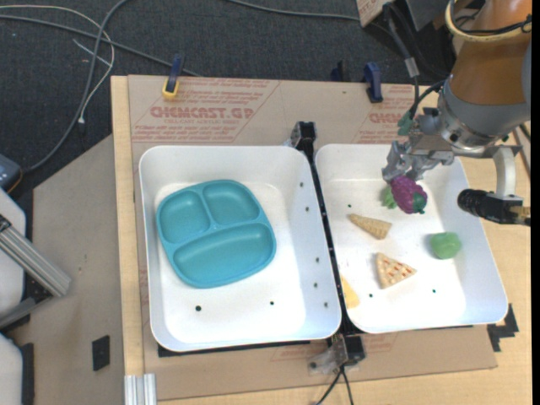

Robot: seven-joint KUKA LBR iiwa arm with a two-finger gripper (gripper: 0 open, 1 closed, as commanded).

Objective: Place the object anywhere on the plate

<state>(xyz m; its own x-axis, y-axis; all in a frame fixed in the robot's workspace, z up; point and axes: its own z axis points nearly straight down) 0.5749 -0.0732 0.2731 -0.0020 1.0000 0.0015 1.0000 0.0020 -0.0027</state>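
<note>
Camera view:
Pincer: the metal two-finger pincer (pixel 408 174) sits low over the right white bin (pixel 472 302), its fingers closed on the purple toy grape bunch with a green stem (pixel 408 195).
Grape bunch: near the far side of the right bin, between the fingertips.
Plate: the teal plastic divided plate (pixel 217 232) lies in the left white bin (pixel 169 319), well apart from the grapes.
Other items in right bin: tan cone (pixel 370 225), pizza-slice toy (pixel 392 270), green ball (pixel 445 245), a yellow piece (pixel 348 293) at the near left wall.
Tabletop: brown board (pixel 253 108) under both bins.
</note>
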